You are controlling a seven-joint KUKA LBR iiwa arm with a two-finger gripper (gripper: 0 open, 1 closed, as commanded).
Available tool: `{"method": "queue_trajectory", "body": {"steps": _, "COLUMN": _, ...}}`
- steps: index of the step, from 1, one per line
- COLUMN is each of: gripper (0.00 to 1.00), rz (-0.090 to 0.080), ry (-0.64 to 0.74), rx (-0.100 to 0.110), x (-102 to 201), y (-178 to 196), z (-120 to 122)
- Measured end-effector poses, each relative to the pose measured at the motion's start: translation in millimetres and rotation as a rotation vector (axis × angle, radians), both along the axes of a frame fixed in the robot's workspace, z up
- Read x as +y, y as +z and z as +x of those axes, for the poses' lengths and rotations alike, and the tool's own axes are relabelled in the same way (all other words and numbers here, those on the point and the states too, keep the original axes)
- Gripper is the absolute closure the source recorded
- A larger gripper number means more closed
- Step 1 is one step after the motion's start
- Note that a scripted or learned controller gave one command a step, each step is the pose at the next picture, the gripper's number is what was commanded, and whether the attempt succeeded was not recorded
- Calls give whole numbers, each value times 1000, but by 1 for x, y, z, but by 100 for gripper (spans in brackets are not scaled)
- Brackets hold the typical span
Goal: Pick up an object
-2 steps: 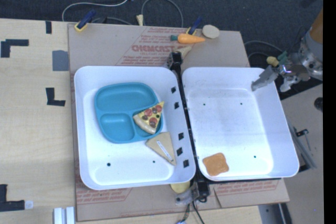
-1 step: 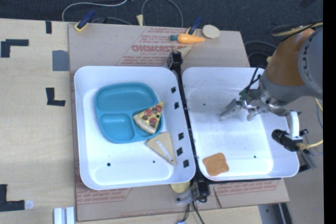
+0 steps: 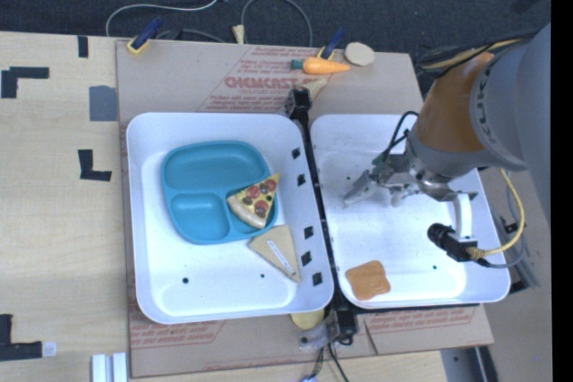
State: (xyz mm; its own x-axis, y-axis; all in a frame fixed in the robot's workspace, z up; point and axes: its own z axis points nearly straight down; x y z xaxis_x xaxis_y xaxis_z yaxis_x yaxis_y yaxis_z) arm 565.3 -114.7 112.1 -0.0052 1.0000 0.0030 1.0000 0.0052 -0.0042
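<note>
My gripper point(image 3: 374, 191) hangs low over the middle of the right bin point(image 3: 358, 134), fingers spread open with nothing between them. A brown toast-like piece point(image 3: 367, 280) lies near that bin's front edge, well below the gripper. In the left bin point(image 3: 148, 282), a blue divided plate point(image 3: 201, 192) holds a pizza slice point(image 3: 255, 199) on its right side. A beige wedge point(image 3: 276, 250) lies just in front of the plate.
The grey arm with its orange band point(image 3: 452, 116) covers the right bin's far right side. A black cable end point(image 3: 452, 241) dangles over the bin's right part. A toy carrot point(image 3: 324, 65) and a beige disc point(image 3: 360, 55) lie on the cardboard behind the bins.
</note>
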Motion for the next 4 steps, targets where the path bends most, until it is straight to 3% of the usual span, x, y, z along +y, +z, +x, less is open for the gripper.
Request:
{"method": "queue_trajectory", "body": {"steps": 1, "gripper": 0, "rz": -7, "ry": -6, "rx": -10, "x": -56, "y": 45, "z": 45}}
{"method": "queue_trajectory", "body": {"steps": 2, "gripper": 0, "rz": -5, "ry": -5, "rx": -8, "x": -19, "y": -28, "z": -44}}
{"method": "queue_trajectory", "body": {"steps": 3, "gripper": 0, "rz": -7, "ry": -3, "rx": -12, "x": -54, "y": 24, "z": 23}}
{"method": "queue_trajectory", "body": {"steps": 4, "gripper": 0, "rz": -7, "ry": 0, "rx": -7, "x": 20, "y": -28, "z": 15}}
